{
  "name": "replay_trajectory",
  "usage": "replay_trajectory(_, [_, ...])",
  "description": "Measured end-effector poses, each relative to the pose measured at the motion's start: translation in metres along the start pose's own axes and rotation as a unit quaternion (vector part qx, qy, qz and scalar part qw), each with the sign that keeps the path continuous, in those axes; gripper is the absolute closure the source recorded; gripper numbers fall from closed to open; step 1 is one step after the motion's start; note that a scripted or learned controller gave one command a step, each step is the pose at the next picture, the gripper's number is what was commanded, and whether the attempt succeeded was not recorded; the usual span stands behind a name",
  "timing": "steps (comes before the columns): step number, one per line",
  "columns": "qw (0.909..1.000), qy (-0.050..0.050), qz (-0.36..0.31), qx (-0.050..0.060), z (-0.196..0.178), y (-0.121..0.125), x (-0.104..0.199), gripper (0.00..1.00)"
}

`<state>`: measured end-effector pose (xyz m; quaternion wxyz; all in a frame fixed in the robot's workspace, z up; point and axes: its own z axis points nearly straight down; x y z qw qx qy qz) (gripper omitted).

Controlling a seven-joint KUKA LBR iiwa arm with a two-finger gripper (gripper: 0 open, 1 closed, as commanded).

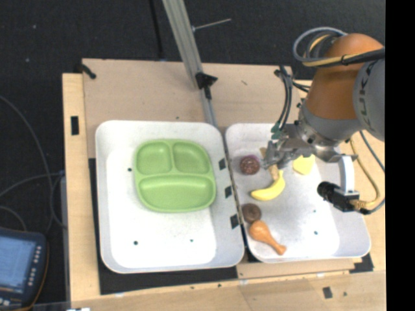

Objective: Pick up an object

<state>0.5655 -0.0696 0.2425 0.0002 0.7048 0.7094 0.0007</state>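
In the right bin (337,235) lie a yellow banana (271,188), a dark red round fruit (249,166), a small brown round piece (251,212), an orange-brown drumstick-shaped piece (266,236) and a pale yellow piece (303,166). My gripper (275,155) hangs low over the bin's upper middle, just above the banana's stem end and to the right of the red fruit. I see nothing held between its fingers.
The left bin (120,238) holds a green three-compartment plate (175,175). A grey metal pole (185,37) slants up from the bench behind the bins. A black fitting (337,196) sits at the right bin's right side. Cables loop beside the arm.
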Motion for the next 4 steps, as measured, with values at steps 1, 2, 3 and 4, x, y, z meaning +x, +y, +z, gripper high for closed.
replay_trajectory(1, [1.0000,0.000,0.000,0.000,-0.007,0.015,0.045,1.00])
replay_trajectory(2, [1.0000,0.000,0.000,0.000,0.005,0.028,0.093,1.00])
replay_trajectory(3, [1.0000,0.000,-0.001,0.000,-0.005,0.038,0.140,1.00])
replay_trajectory(4, [1.0000,-0.001,0.001,0.001,-0.004,0.037,0.136,0.00])
